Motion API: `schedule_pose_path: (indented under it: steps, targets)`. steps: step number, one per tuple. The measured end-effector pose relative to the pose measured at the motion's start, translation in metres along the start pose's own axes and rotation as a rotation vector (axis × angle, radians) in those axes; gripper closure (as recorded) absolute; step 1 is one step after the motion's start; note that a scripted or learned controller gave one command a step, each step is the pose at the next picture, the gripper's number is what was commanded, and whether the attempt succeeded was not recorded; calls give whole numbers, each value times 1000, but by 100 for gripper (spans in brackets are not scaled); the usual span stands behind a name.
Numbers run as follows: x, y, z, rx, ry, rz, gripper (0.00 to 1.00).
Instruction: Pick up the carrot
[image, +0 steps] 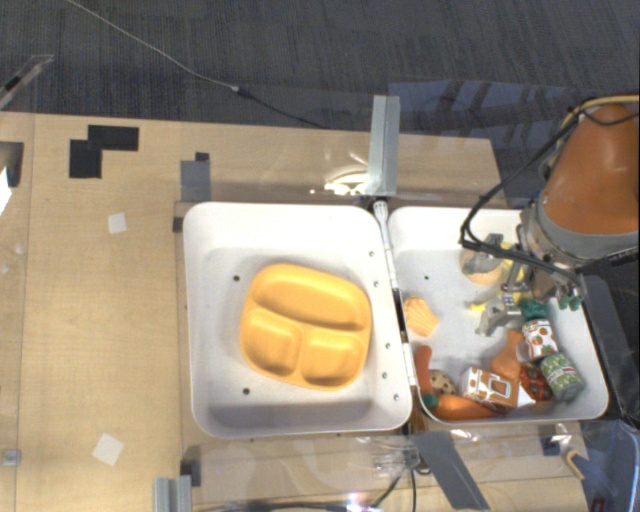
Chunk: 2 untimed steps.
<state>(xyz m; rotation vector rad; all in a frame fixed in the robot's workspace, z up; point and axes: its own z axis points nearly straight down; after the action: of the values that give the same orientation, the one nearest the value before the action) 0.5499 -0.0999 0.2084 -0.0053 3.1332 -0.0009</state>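
The carrot is a long orange piece lying along the front wall of the right bin, partly under a small printed carton. My gripper hangs over the middle of the right bin, up and to the right of the carrot and apart from it. The grey arm with its orange band comes in from the right and covers the bin's far right corner. Nothing shows in the gripper.
The right bin also holds a tan waffle-like piece, a red sausage shape, a beige item and two small cans crowded at the front right. A yellow divided plate lies in the left bin.
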Motion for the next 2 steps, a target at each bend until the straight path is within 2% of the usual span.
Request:
schedule_pose_path:
  steps: [1, 2]
  targets:
    - [-46, -27, 102, -3, 8, -116, 0]
    - [-73, 19, 120, -1, -5, 81, 0]
